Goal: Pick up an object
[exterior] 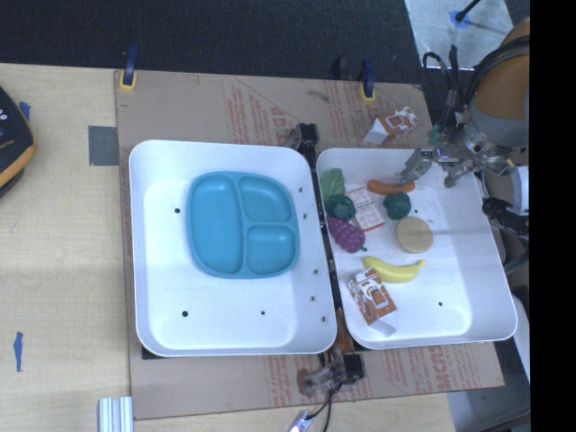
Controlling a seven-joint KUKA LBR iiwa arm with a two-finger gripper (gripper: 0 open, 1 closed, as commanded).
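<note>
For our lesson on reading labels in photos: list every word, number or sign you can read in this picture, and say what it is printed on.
None can be read with certainty.
Cardboard sheet under the bins: faint red printed lettering, too blurred to read.
Snack packet in the right bin: orange and white print, too small to read.
Packet by the purple grapes: unreadable.
Packet on the cardboard above the right bin: unreadable.
</note>
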